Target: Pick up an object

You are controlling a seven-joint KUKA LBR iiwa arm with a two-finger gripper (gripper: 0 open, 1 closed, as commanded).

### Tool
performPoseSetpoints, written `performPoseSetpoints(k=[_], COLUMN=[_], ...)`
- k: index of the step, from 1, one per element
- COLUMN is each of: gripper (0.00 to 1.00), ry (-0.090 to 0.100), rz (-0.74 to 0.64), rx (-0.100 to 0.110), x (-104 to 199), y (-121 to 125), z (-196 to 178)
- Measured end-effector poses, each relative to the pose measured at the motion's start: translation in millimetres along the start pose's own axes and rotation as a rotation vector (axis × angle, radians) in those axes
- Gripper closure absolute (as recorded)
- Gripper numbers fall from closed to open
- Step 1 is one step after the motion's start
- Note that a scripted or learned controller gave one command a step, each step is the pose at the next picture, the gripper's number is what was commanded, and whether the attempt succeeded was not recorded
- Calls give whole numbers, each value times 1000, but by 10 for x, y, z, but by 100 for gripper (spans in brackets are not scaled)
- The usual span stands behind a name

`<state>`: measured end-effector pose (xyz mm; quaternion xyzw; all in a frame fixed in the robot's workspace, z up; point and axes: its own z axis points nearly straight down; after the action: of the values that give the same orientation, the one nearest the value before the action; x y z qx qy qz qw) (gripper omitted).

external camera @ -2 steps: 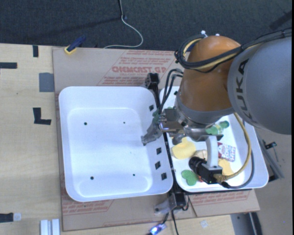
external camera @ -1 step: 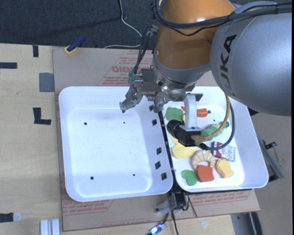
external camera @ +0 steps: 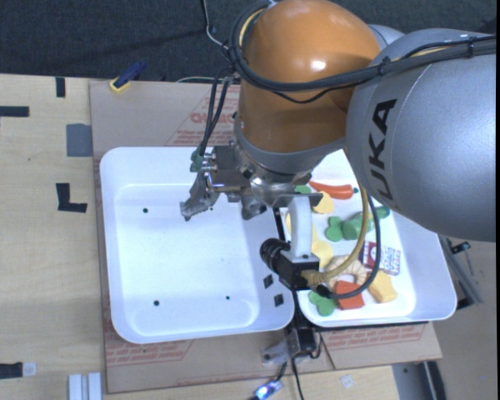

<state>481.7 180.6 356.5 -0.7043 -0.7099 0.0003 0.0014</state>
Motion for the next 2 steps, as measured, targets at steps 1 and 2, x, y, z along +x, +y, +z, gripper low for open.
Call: performPoseSetpoints(k=[1,2], gripper=[100,100], ry=[3,1], rz=[3,4], rx=[-12,-6], x=[305,539], y=[47,17], z=[-1331,-1805])
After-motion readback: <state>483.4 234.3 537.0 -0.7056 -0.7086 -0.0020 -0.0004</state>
